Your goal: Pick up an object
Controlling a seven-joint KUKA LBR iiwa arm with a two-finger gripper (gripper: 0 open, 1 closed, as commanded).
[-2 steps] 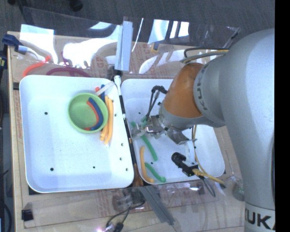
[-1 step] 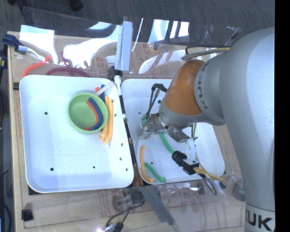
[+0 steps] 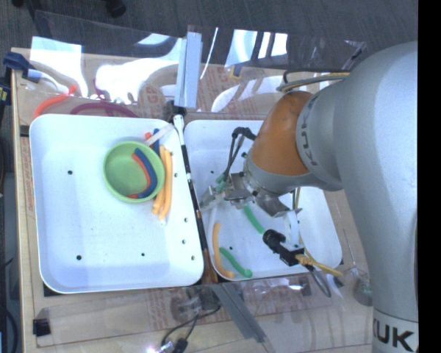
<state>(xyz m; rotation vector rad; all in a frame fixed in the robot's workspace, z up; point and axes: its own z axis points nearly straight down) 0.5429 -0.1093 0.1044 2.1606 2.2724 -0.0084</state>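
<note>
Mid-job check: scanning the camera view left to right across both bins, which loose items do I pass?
Green round plastic bowl → orange-yellow stick beside the bowl → yellow curved strip → green straight stick.

Two white bins share the tabletop [image 3: 95, 307]: the left bin [image 3: 81, 271] at 9 o'clock, the right bin [image 3: 320, 219] at 3 o'clock. The left bin holds one green bowl [image 3: 121, 171], with one red strip [image 3: 141, 194] and one blue strip [image 3: 143, 162] inside, and what look like two orange sticks [image 3: 164, 186] at its 3 o'clock. The right bin holds two green sticks [image 3: 253, 218] and one yellow stick [image 3: 217, 243] toward 6 o'clock.
</note>
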